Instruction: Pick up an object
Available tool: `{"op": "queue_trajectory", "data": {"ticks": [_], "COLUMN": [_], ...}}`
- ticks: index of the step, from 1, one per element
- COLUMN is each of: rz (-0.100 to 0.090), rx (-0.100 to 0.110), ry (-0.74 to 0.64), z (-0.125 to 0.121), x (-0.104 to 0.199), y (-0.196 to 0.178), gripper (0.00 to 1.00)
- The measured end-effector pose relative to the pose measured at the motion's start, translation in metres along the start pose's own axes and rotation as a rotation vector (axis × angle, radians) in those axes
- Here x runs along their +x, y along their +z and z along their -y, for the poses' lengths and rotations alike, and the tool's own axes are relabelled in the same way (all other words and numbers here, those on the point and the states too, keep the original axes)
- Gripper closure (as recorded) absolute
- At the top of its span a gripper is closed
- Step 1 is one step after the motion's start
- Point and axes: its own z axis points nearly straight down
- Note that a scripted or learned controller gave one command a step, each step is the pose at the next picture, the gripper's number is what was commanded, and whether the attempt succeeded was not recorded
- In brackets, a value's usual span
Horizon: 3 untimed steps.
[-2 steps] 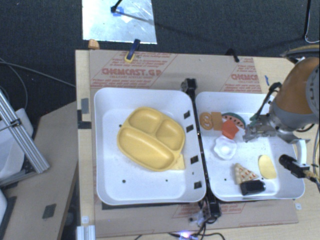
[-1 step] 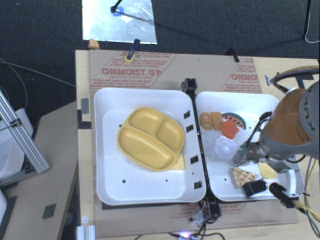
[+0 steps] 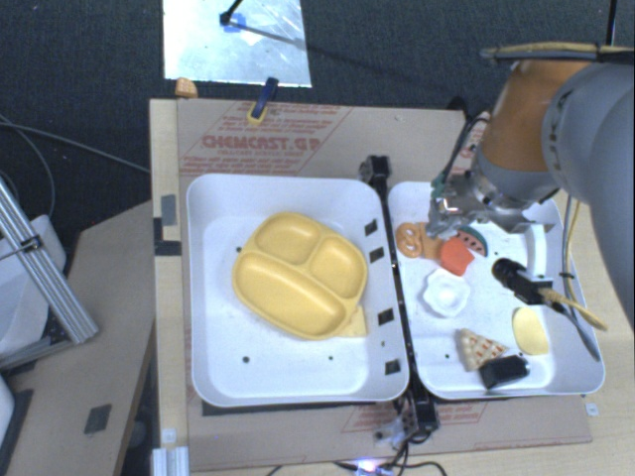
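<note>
My gripper [image 3: 446,218] hangs low over the far left part of the right bin [image 3: 575,370], on the grey arm with the orange band. Just below it lie a pretzel [image 3: 409,238], a watermelon slice [image 3: 476,237] and an orange-red piece [image 3: 456,258]. Nearer the front sit a white piece [image 3: 446,295], a pizza slice [image 3: 480,346], a black block [image 3: 504,370] and a pale yellow piece [image 3: 531,331]. Nothing is visibly lifted off the bin floor.
The left bin [image 3: 213,365] holds a yellow divided plate [image 3: 298,274]. A black divider [image 3: 389,266] runs between the bins. Cardboard [image 3: 268,142] lies behind them, with a shiny sheet [image 3: 236,26] further back.
</note>
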Motion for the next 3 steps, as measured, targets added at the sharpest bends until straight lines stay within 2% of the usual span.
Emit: {"op": "queue_trajectory", "data": {"ticks": [1, 2, 3], "rz": [-0.003, -0.002, -0.001], "rx": [0.025, 0.02, 0.016], "ry": [0.005, 0.005, 0.009], "z": [0.095, 0.111, 0.108], "x": [0.083, 0.146, 0.141], "y": [0.007, 0.006, -0.005], "gripper": [1.0, 1.0, 1.0]}}
